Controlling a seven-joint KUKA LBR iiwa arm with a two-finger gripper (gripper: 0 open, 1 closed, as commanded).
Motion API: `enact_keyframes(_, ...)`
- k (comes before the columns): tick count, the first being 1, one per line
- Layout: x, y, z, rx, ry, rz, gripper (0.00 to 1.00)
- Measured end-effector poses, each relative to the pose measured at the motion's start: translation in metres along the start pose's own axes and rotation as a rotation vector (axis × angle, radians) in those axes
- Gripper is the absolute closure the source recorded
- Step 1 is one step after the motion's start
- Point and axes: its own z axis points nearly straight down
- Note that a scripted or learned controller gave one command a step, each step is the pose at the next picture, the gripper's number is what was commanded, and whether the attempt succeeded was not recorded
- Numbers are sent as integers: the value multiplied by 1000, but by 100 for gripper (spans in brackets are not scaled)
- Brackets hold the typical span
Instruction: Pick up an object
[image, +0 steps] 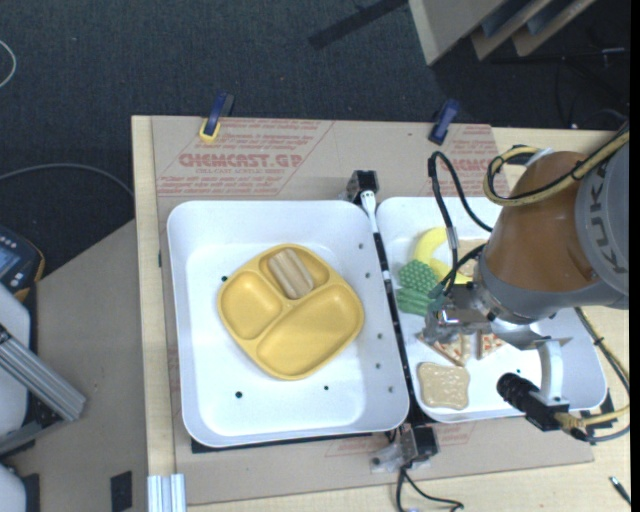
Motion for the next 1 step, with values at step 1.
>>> enact_keyframes(1, 97, 4, -138, -27, 1, -6, 100)
